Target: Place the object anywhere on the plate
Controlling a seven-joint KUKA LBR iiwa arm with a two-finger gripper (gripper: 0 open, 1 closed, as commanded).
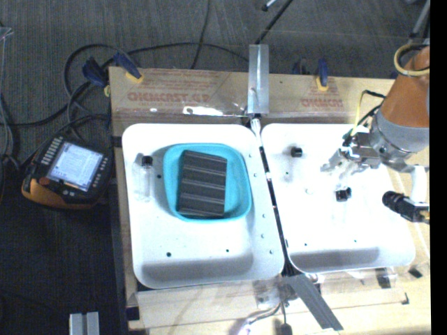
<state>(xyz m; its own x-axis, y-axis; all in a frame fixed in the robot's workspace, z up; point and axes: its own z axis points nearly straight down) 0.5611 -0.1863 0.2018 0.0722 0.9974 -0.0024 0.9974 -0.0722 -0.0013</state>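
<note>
While a ridged dark block (203, 183) covers the plate (239, 187), the end effector's (342, 192) grip can't be told.

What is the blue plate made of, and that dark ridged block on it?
The blue plate looks like smooth plastic: even colour, soft rounded rim. The dark ridged block lying on it seems matt, perhaps rubber or foam; it shows no shine, so I cannot be sure.

My bench (174, 96) stands on dark carpet (56, 19); cables (84, 54) and a handheld screen (70, 167) lie left.
</note>
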